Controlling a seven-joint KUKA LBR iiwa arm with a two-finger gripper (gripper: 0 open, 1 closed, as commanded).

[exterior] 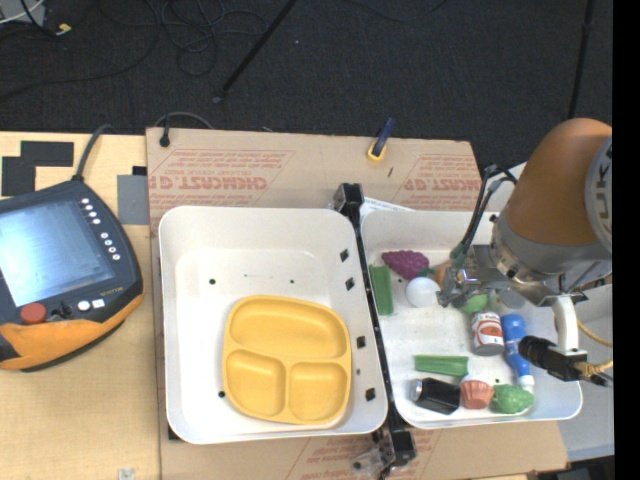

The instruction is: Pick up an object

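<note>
The arm reaches in from the right and its hand (462, 286) hangs low over the right bin (570, 400), just beside the white ball (422, 291). How wide it is spread I cannot tell from up here, and nothing shows in its grip. No one target is named, so the ball looks the likeliest pick; the purple grape bunch (404, 263) sits right behind it.

To do this well, I'd say centre squarely over the ball before closing, because a round thing will roll away from an off-centre squeeze. It's crowded, too: a green stick (381, 289) lies along the bin's left wall, near the ball, and a small can (487, 331) and blue bottle (515, 343) lie close under the wrist. Further front sit a green block (441, 365), a black box (437, 395) and an orange-pink toy (476, 395). The left bin (195, 248) carries a yellow divided plate (286, 358), well apart. A teach pendant (60, 268) rests on the desk (60, 418).
</note>
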